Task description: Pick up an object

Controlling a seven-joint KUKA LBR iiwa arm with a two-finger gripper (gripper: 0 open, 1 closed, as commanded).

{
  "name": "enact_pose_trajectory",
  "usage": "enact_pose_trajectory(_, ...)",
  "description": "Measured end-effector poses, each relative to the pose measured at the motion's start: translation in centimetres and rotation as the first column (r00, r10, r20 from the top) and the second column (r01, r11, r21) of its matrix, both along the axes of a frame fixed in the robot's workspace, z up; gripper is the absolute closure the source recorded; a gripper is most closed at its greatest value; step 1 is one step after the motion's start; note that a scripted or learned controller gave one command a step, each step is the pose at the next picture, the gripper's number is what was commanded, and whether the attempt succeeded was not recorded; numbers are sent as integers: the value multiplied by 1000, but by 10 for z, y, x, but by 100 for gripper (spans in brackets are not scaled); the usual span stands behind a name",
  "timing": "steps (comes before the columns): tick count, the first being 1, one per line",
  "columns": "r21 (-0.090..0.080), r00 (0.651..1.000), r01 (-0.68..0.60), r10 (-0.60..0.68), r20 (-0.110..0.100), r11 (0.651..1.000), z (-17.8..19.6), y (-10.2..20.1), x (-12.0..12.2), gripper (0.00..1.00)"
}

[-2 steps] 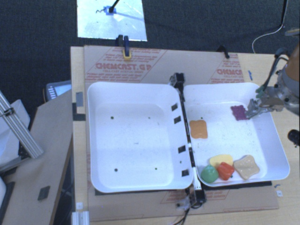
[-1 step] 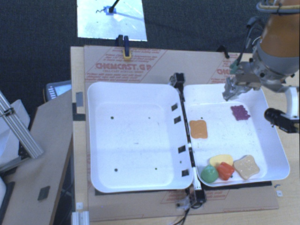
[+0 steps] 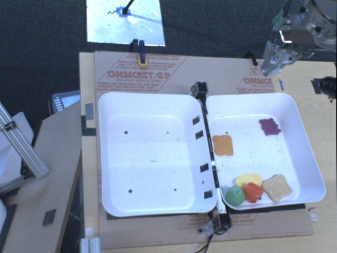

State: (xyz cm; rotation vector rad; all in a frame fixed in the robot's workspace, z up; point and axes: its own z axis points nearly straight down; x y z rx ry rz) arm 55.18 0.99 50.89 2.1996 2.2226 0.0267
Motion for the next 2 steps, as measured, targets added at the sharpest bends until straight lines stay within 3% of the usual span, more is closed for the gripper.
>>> enact_pose_trajectory(1, -1, 1000, 3, -3, -18, 1000, 28, 42, -41, 100)
enact_pose_trajectory(2, -1, 1000, 3, -3, -21, 1000, 26, 82, -66, 100)
